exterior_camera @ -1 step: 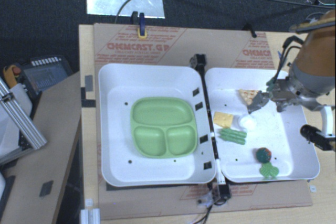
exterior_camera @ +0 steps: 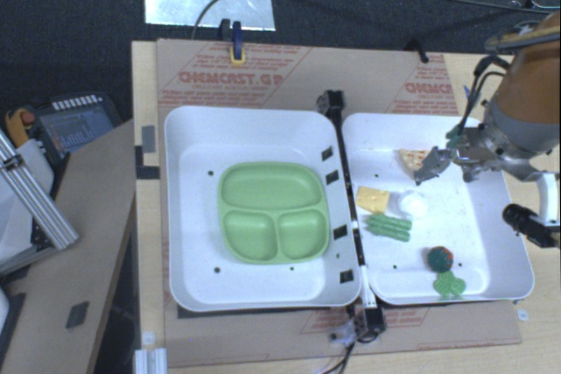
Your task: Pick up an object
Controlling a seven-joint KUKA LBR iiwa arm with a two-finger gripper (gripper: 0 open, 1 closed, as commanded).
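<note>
One green tray [exterior_camera: 270, 215], five small toys [exterior_camera: 388, 227]

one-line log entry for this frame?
task: pick | pincer: open, over right bin, above cracker | held: nothing | right bin: cheese, green beans, strawberry | left bin: green tray

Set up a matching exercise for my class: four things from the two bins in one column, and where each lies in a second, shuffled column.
Things:
1. green plate
2. yellow block
3. strawberry
4. green leaf

Places:
A. right bin, beside the divider between the bins
B. right bin, nearest its front edge
C. middle of the left bin
D. right bin, just behind the leaf

Pairs: 1-C, 2-A, 3-D, 4-B
</note>
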